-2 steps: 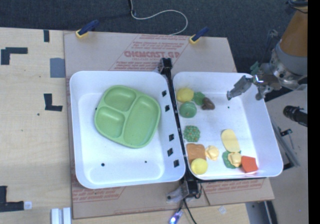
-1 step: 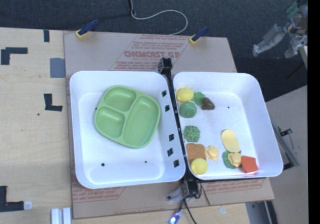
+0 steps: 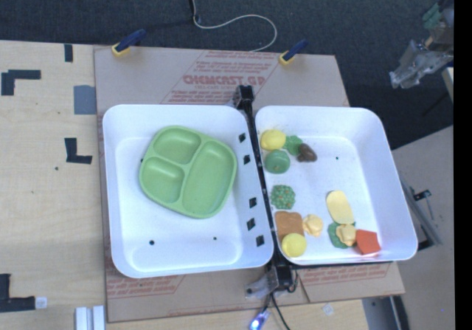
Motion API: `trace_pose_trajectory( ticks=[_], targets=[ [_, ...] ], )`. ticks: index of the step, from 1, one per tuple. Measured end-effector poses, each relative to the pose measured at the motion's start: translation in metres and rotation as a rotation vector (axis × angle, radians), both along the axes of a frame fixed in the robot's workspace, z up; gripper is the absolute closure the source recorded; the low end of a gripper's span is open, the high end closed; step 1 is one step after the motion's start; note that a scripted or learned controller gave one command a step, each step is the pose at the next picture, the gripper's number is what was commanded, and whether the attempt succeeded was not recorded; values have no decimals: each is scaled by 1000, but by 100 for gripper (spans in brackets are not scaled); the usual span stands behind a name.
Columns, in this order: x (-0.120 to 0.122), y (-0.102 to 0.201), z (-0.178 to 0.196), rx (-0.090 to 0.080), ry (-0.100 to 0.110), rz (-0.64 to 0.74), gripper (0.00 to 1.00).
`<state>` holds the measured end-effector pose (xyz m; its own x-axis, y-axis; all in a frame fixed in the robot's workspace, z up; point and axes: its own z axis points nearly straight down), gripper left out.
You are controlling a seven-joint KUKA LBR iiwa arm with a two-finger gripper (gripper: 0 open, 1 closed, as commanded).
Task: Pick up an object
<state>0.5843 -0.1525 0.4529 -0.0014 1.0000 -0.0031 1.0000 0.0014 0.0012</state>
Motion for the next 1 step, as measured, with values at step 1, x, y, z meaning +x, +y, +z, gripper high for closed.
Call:
trace_pose_trajectory(
  ticks=[1],
  targets=[
    [-20,77,-126,8,17,6,100]
  ],
)
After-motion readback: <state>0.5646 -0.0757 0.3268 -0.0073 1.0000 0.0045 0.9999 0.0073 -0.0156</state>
